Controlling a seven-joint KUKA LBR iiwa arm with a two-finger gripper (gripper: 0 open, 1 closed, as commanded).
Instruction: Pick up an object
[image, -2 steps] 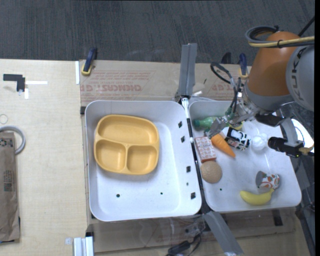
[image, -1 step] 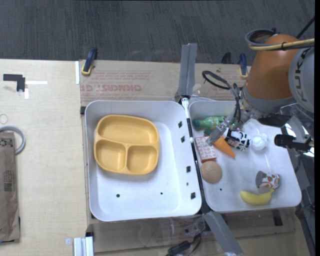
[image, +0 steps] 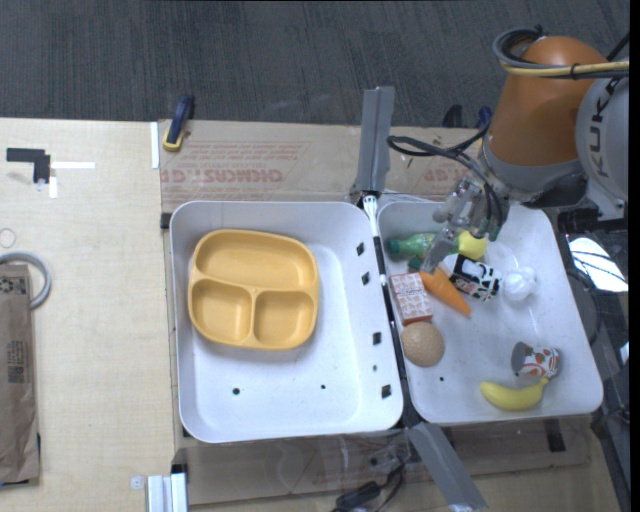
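My gripper (image: 462, 228) hangs over the back left part of the right bin (image: 572, 330), below the orange band of the arm. A small yellow object (image: 472, 243) sits right at its tip; whether it is gripped is unclear. Just beneath lie an orange carrot (image: 446, 291), a black-and-white toy (image: 476, 279) and a green object (image: 408, 243). A red-and-white box (image: 410, 297), a tan round object (image: 422, 344), a banana (image: 511, 394), a patterned cup (image: 535, 359) and a white lump (image: 518, 285) lie in the same bin.
The left bin (image: 300, 390) holds a yellow divided plate (image: 254, 290). A grey divider (image: 380, 270) separates the bins. Cardboard (image: 250, 165) lies behind them, with a blue-and-yellow tool (image: 179, 122). A brown bag (image: 15, 370) sits at the far left.
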